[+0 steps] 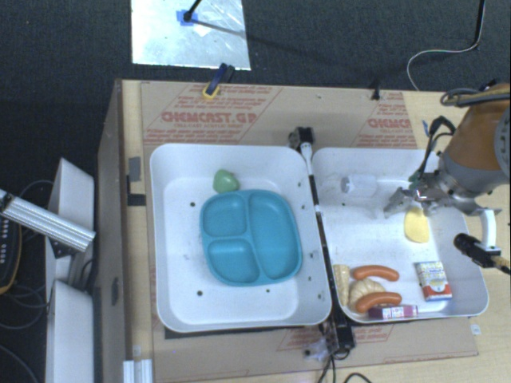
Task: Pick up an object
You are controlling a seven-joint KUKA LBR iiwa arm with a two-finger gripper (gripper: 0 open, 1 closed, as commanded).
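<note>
White bins (pixel 184 294) sit on a brown bench (pixel 239 114); dark carpet beyond; gripper (pixel 411 202) grip unclear.

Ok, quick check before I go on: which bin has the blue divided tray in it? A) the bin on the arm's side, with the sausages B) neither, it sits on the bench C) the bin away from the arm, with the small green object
C: the blue divided tray lies in the bin away from the arm, just below the small green object; the sausages lie in the other bin.
</note>
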